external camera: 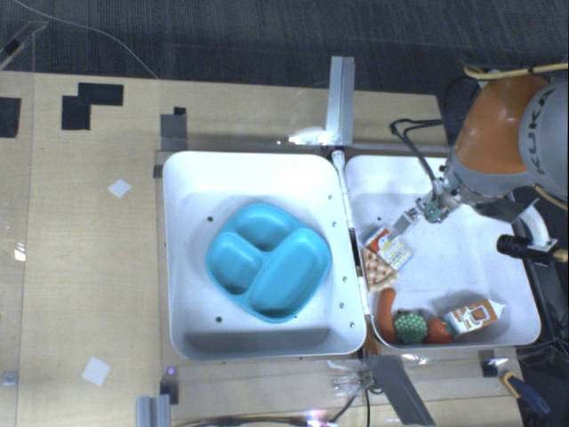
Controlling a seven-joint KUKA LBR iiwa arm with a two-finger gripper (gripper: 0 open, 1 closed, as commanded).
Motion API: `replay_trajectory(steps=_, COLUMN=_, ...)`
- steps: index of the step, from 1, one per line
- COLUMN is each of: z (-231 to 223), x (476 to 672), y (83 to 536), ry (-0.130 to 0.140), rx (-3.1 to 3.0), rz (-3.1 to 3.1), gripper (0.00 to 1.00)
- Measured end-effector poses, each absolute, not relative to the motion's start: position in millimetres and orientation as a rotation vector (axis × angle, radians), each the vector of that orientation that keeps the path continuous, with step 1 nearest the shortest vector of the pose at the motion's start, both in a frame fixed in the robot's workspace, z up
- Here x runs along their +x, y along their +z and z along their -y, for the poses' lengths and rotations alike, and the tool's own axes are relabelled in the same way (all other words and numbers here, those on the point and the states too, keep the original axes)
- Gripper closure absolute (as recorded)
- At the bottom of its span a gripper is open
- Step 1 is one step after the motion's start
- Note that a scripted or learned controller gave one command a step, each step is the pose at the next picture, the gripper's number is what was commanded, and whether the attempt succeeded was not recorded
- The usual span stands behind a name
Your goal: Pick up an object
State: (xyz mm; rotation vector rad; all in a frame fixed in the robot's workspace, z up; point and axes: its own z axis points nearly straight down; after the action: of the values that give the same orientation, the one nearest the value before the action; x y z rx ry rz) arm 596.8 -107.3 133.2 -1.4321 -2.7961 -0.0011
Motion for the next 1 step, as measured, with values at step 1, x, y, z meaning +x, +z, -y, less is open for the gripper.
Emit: replay_trajectory(steps=1, z=97.2, x=558.0, y=93.4, ry=-0.008, rx=-1.466, rz=2.81, gripper=0.0)
